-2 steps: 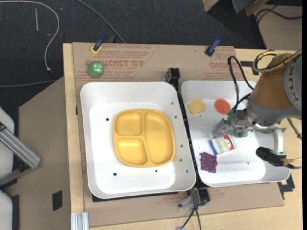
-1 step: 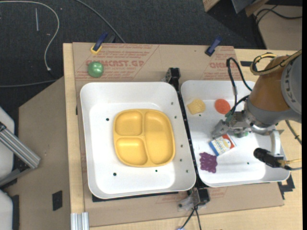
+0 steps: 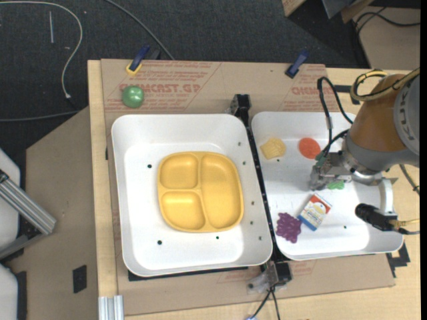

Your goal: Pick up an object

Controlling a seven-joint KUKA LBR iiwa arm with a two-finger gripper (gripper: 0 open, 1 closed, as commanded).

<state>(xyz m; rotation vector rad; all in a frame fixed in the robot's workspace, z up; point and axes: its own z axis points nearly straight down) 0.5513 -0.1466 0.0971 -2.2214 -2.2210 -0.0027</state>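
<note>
Purple grape cluster, a small plastic toy point(image 3: 288, 226), lies closest to us at the front of the right white bin point(image 3: 347, 245), and just beside it, a little farther back and to the right, sits a small white carton with a blue and orange print point(image 3: 314, 213), its long axis running diagonally from front right to back left. We judge this carton the likeliest thing to pick, because our end effector point(image 3: 331, 174) hangs directly behind it in the view, close above the bin floor, so the coming move would be a short shift toward the camera and slightly left. A small green piece point(image 3: 335, 185) peeks out right at the tool's tip; we cannot make out what it is. We cannot tell whether the end effector is apart or together, as the metal housing and cables hide it from above, and nothing is visibly clamped in it. Farther back in the same bin rest a pale yellow spongy chunk point(image 3: 272, 148) and a flat orange round piece point(image 3: 309, 147). Across the divider, the left white bin point(image 3: 133, 145) holds a yellow three-compartment plastic plate point(image 3: 200, 191), and a green ball point(image 3: 133, 97) sits on the cardboard-covered counter point(image 3: 200, 85) behind it.
</note>
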